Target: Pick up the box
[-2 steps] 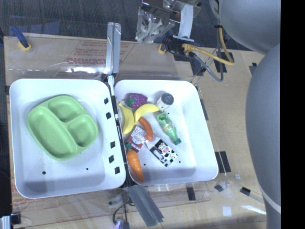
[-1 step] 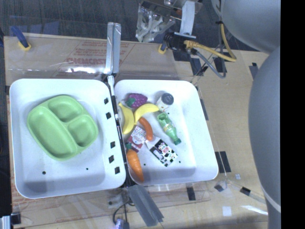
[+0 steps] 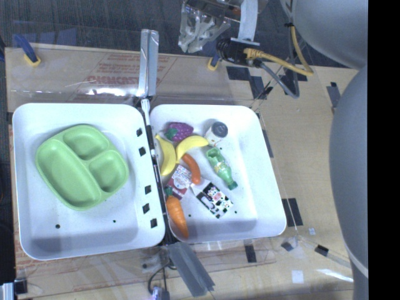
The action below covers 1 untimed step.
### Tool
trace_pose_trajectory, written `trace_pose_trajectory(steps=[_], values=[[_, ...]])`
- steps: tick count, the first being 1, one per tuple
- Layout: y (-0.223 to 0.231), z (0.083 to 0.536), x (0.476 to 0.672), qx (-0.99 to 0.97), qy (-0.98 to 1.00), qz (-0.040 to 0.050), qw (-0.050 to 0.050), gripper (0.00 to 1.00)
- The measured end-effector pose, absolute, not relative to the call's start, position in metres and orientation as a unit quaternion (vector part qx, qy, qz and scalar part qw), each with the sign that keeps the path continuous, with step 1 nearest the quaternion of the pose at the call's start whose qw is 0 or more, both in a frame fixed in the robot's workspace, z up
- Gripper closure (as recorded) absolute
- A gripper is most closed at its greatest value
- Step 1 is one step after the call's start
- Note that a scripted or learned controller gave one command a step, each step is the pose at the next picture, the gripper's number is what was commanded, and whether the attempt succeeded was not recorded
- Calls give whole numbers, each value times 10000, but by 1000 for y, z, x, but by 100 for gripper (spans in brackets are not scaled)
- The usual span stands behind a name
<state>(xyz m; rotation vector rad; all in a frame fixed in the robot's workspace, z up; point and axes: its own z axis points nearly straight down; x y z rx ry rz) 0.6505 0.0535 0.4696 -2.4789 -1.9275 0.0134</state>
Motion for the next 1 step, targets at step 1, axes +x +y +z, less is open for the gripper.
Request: trace_pose_trajectory(steps=[1], values=[[56, 479, 651, -7863, -6178, 49, 8, 100]])
